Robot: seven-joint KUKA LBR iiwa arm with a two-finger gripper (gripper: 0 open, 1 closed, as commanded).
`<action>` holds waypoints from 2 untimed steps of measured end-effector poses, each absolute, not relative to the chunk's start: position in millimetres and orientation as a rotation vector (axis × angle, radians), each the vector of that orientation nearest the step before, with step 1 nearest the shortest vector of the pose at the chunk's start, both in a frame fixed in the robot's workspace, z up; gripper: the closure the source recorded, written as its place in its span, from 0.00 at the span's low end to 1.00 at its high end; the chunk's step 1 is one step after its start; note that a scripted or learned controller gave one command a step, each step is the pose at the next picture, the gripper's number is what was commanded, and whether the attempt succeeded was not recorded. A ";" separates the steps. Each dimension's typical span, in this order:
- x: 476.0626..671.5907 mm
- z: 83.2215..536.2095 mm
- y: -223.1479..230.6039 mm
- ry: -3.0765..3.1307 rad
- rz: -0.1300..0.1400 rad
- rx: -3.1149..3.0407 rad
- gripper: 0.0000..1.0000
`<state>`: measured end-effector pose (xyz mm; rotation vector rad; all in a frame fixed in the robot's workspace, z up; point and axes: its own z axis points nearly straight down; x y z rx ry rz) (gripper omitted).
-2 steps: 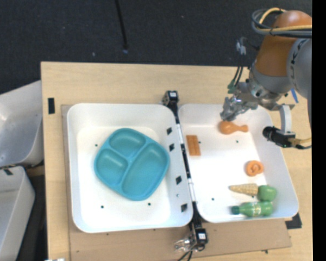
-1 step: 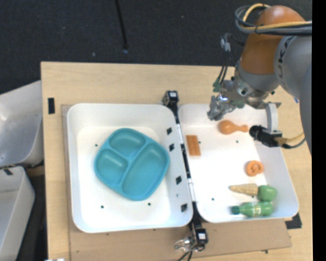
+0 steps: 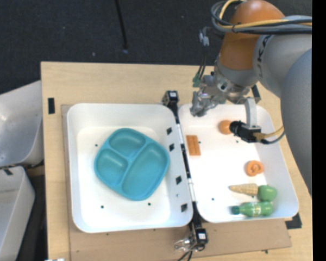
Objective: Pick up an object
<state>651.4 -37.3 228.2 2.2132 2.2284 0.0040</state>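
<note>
1. The pincer (image 3: 200, 109) is hanging low over the far left corner of the right-hand bin (image 3: 277, 162), right next to the divider between the two bins. Honestly can't tell if it's clenched or released from this angle, the tip is just a grey blur against the white.
2. Nothing visible between its tips as far as I can see.
3. The closest thing to it is a small flat orange block (image 3: 193, 144), lying just below the pincer toward the camera, close to the divider.
4. To the pincer's right there's a little orange ball (image 3: 224, 126), sitting just beside a black cable fitting (image 3: 244, 130) that hangs off the arm.
5. Further off, toward the near right side of that bin: an orange spiral-looking piece (image 3: 254, 168), then a pale cone (image 3: 243, 188) touching a green apple-ish thing (image 3: 267, 192), and a green bottle (image 3: 253, 209) lying on its side just in front of those. All well apart from the pincer.
6. Way off to the pincer's left, the other bin (image 3: 79, 200) holds a blue divided plate (image 3: 131, 163) with three compartments, sitting roughly in the middle.
7. Both bins sit on a light wooden surface (image 3: 54, 80).
</note>
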 end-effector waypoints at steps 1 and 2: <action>647.7 223.0 13.1 2.228 0.000 2.215 1.00; 649.6 226.6 60.7 2.228 0.003 2.214 1.00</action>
